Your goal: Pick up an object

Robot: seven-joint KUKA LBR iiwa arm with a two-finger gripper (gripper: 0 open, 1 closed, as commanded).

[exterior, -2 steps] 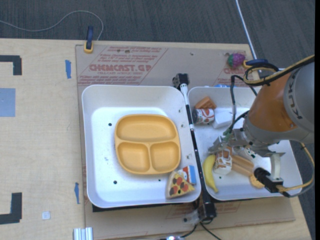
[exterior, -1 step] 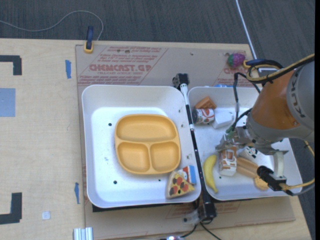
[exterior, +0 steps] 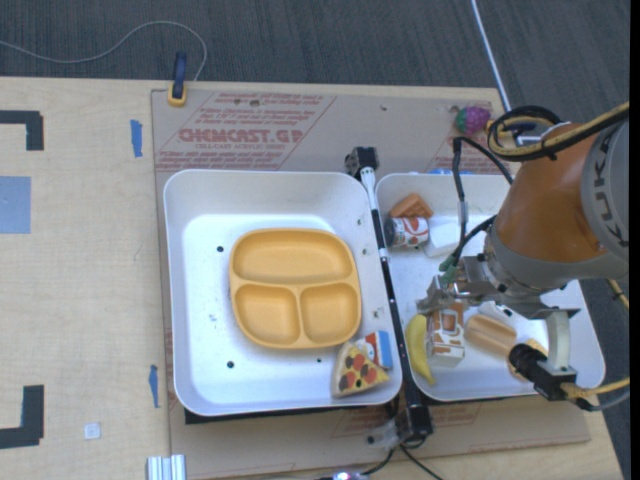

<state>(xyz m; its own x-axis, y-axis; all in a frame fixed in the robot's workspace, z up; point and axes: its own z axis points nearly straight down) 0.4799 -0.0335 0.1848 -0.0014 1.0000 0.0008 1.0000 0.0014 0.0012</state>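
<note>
My gripper (exterior: 449,303) hangs low in the right bin (exterior: 590,368), directly over a small orange-and-white carton (exterior: 447,338) that stands near the bin's front. The gripper's body covers the carton's top, so the contact between them is hidden. A yellow banana (exterior: 420,350) lies just left of the carton. A tan hot-dog bun (exterior: 490,335) lies just right of it. At the back left of the same bin sit an orange wedge-shaped box (exterior: 410,207) and a small white can (exterior: 411,232).
The left bin (exterior: 190,268) holds a yellow three-part plate (exterior: 295,286) and a toy pizza slice (exterior: 358,370) at its front right corner. The arm's grey and orange body (exterior: 550,218) covers the right bin's middle and back. Cables loop above it.
</note>
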